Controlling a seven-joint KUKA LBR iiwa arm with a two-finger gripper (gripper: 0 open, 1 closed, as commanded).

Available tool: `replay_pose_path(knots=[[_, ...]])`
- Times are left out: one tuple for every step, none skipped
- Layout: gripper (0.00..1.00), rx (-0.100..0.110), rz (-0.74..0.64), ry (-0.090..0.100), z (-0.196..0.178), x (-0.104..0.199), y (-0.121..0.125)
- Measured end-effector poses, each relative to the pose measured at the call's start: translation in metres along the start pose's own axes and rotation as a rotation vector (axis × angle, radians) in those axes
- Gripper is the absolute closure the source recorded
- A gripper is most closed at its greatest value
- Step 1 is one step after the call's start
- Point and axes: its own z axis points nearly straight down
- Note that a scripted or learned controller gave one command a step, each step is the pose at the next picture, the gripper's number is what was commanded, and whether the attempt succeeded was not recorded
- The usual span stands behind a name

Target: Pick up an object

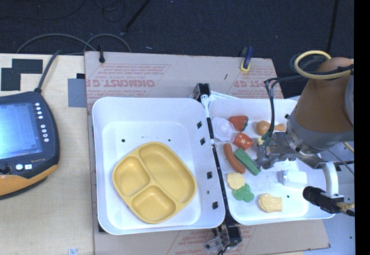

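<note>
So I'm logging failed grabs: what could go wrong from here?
The toys in the right bin lie packed: the green piece touches the sausage, so the gripper may nudge both or pinch two. It also works close to the divider and could clip it.

Bench [34, 213] of pale wood bearing a printed cardboard sheet [144, 74], on which two white bins sit side by side, left bin [107, 132] and right bin [300, 204], with a screen pendant [23, 141] resting on the bench at far left.
</note>
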Motion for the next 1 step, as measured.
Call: replay_pose_path(knots=[[1.0, 0.001, -0.002, 0.001, 0.1082, -0.0014, 0.0021]])
